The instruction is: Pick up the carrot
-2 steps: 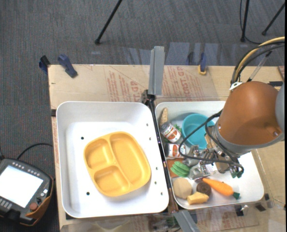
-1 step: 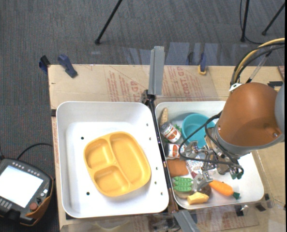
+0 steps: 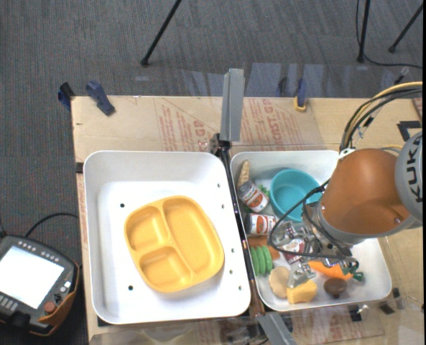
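End effector (image 3: 304, 256) low in the right bin (image 3: 374, 282) among crowded toy food; whether it is open or closed cannot be told.

The carrot (image 3: 326, 269) lies just right of the end effector, partly under the arm. Below it sit a cheese wedge (image 3: 302, 291) and a pale round piece (image 3: 278, 283); left, a green vegetable (image 3: 261, 259). Above are two cans (image 3: 253, 196) and one teal bowl (image 3: 293, 190). One yellow divided plate (image 3: 173, 244) sits well left, in the other bin.
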